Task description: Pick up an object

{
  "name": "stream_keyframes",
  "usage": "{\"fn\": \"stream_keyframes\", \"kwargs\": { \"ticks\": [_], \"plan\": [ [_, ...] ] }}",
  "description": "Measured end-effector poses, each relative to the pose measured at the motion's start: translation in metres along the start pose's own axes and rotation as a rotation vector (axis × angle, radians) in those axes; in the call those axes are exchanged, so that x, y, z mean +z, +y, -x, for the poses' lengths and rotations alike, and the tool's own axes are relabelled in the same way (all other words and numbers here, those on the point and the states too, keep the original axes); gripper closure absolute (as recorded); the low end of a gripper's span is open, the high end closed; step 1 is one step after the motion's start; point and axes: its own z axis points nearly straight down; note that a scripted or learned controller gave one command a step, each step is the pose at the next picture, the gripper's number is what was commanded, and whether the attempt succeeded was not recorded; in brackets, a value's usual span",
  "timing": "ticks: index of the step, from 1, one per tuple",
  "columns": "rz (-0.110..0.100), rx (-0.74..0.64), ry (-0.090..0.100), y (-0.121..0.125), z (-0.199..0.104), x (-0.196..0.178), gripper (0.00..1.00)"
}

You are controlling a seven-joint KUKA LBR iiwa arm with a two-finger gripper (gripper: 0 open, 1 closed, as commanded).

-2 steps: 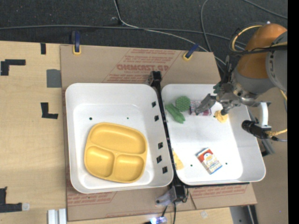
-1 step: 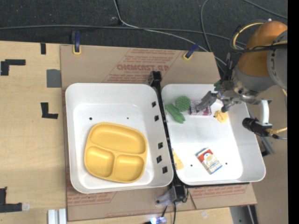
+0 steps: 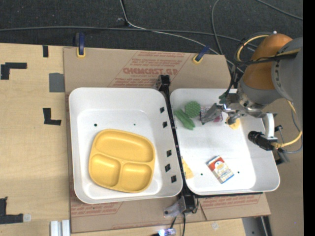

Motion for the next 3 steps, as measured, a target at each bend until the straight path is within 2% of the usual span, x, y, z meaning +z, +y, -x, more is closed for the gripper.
{"fn": "stream_keyframes", "kwargs": {
  "ticks": [1, 2, 3],
  "plan": [
    [-0.002, 0.000, 0.000, -0.001, -0.001, 0.054, 0.00],
    [0.000, -0.001, 0.001, 0.000, -0.002, 0.041, 1.00],
    [0.004, 0.000, 0.001, 0.008, 0.004, -0.008, 1.00]
  ]
}}
